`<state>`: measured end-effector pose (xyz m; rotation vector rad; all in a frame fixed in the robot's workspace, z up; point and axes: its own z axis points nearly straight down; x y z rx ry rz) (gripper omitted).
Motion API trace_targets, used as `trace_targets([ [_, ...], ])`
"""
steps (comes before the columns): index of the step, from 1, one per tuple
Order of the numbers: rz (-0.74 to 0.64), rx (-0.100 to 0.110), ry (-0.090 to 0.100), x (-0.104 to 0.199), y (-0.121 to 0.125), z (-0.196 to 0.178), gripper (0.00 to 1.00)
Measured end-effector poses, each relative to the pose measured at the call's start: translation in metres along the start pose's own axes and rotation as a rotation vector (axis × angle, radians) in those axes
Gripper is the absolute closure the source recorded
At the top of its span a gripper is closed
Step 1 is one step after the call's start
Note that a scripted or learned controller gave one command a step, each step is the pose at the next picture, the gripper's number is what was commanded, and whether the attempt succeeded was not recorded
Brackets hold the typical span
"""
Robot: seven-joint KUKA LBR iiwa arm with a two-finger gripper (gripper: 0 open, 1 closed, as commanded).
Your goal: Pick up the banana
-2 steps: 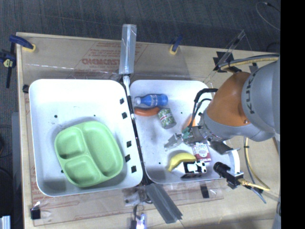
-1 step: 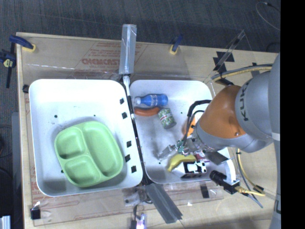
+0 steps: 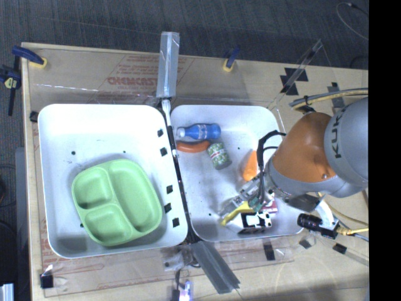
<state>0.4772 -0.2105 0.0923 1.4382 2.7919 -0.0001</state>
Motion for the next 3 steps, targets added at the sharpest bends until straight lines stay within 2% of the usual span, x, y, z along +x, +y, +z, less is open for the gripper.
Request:
trace_targets([
  [1, 0.065, 0.001, 0.0, -0.027, 0.038, -0.11, 0.0],
  [2, -0.114, 0.003, 0.005, 0.053, 0.037, -0.041, 0.0],
  [3, 0.077, 0.001, 0.003, 0.001, 0.0, 0.001, 0.0],
])
